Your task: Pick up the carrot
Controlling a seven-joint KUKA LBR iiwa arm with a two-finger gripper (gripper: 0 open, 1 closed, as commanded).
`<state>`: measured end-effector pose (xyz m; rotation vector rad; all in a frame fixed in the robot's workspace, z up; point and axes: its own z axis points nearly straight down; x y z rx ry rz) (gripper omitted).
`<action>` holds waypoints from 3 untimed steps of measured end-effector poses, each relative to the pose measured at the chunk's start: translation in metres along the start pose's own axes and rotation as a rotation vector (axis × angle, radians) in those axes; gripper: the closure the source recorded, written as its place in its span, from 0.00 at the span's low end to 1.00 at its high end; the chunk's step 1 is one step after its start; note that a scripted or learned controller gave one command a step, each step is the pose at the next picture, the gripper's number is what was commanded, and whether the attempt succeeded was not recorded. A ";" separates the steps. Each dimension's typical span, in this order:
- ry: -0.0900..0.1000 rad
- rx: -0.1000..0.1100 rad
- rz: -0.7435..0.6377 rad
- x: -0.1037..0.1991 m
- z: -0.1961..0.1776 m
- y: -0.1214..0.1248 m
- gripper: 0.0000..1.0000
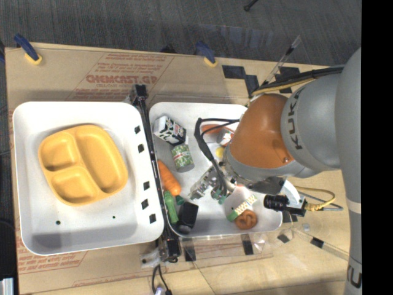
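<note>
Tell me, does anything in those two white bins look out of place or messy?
Nothing looks broken or spilled. The right bin is just cluttered: the carrot lies against its left wall, crowded by a green item and a black one. The yellow tray sits slightly askew in the left bin.

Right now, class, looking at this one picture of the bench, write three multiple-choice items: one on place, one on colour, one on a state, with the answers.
1. Where is the carrot?
A. in the right bin, by its left wall
B. on the yellow tray
C. on the cardboard

2. What colour is the divided tray?
A. green
B. yellow
C. blue

3. How does the small can rest?
A. on its side
B. held in the air
C. under the tray

Answers: 1 A, it lies in the right bin, along the divider. 2 B, it is plainly yellow in the left bin. 3 A, its round end faces sideways.
</note>
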<state>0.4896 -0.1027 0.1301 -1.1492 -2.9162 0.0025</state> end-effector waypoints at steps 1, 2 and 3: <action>-0.004 -0.003 0.000 -0.001 -0.002 0.001 0.00; -0.006 -0.004 0.261 -0.038 0.001 0.012 0.00; -0.010 -0.009 0.221 -0.066 -0.063 0.044 0.00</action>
